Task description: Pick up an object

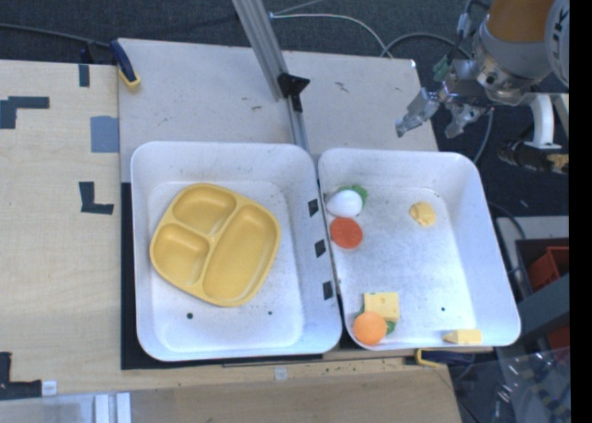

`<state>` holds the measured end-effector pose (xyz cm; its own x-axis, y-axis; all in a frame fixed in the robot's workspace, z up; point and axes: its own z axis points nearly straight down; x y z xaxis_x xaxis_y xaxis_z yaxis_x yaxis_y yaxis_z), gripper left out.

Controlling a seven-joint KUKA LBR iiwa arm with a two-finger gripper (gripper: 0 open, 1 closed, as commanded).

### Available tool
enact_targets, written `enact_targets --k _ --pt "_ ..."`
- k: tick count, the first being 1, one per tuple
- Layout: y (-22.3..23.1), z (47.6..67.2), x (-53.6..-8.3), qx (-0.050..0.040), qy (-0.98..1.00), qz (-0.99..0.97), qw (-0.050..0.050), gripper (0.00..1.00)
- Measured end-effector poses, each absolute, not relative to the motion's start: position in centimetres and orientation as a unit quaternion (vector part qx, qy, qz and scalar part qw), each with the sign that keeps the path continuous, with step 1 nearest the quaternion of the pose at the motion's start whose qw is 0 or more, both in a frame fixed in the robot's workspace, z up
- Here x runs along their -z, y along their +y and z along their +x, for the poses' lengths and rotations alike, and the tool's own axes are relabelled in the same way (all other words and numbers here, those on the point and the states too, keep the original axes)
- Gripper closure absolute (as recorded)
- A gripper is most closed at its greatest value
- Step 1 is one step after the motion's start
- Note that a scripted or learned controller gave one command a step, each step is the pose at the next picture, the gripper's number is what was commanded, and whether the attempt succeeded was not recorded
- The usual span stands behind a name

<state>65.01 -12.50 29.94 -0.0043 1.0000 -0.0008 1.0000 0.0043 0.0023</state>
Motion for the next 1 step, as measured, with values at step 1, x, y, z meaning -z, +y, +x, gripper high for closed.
enact_targets --k 1 --pt "-12.63 64.83 -30.99 0.0015 0.708 0.706 0.001 1.0"
